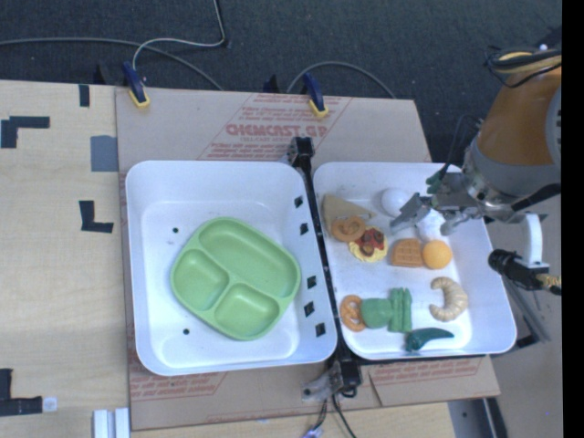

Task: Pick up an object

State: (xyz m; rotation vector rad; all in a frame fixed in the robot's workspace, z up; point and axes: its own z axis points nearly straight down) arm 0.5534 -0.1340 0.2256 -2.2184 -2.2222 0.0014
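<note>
The end effector [429, 210] is hovering at the frame's right, fingers apart and gripping nothing, positioning over the round orange plastic fruit [437, 255] lying in the right-hand shallow white bin [497, 336].

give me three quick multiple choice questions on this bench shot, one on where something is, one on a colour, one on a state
1. Where does the divided tray lie?
A. in the left bin
B. in the right bin
C. on the cardboard outside both bins

2. What colour is the divided tray?
A. blue
B. green
C. red

3. How does the gripper stand?
A. over the right bin among the toy food
B. over the left bin
C. away from both bins

Key: 1 A, the divided tray lies inside the left bin. 2 B, it is pale green. 3 A, the gripper hangs over the right bin near the white egg.
</note>
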